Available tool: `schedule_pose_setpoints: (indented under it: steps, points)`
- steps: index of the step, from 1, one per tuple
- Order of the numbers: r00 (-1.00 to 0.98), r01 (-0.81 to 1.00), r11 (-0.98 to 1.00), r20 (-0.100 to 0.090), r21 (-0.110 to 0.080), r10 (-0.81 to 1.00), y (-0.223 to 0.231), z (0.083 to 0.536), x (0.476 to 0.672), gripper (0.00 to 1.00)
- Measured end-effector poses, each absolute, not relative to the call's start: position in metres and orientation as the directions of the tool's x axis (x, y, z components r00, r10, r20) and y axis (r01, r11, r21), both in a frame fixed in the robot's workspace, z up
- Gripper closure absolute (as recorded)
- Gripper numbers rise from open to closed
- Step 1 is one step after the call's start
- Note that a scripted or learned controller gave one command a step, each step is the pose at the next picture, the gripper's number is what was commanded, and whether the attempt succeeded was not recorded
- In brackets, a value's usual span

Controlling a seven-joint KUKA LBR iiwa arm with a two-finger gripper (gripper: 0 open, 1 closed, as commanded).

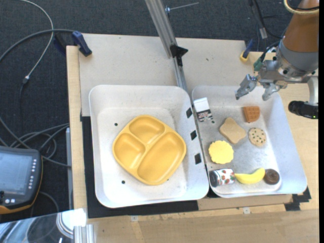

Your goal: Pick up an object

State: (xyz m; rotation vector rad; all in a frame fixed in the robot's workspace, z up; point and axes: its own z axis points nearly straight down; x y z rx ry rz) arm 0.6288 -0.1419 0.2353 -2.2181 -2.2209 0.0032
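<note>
- The gripper (258, 87) is seen at the two o'clock part of the view, above the far edge of the right bin (289, 135); its two fingers are spread apart, and nothing is held between them.
- The nearest objects to it are an orange waffle piece (250, 113) and a slice of toast (232, 130), toward six and seven o'clock from the fingers and apart from them.
- A chocolate-chip cookie (257, 136) is found just beside the toast, at its three o'clock; a round yellow piece (221, 152) lies at its seven o'clock.
- Along the near rim are set a small can (223, 176), a banana (250, 176) and a brown doughnut (272, 176).
- A small white carton (202, 109) rests at the right bin's far left corner.
- A yellow divided plate (149, 149) is held by the left bin (101, 135).
- Both bins are borne by a pale bench (126, 59); dark carpet (30, 85) with cables lies around it.
</note>
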Motion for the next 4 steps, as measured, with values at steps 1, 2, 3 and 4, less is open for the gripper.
schedule_pose_setpoints:
  steps: [1,2,3,4]
  points:
    - [-0.004,1.0,0.004,0.002,-0.005,1.0,-0.104,0.207,0.615,0.0]
    - [-0.003,1.0,0.003,0.002,0.001,1.0,-0.105,0.22,0.616,1.0]
    - [-0.008,1.0,0.008,0.001,0.011,1.0,-0.054,0.282,0.667,1.0]
    - [-0.008,1.0,0.008,0.003,0.006,1.0,0.001,0.317,0.64,1.0]
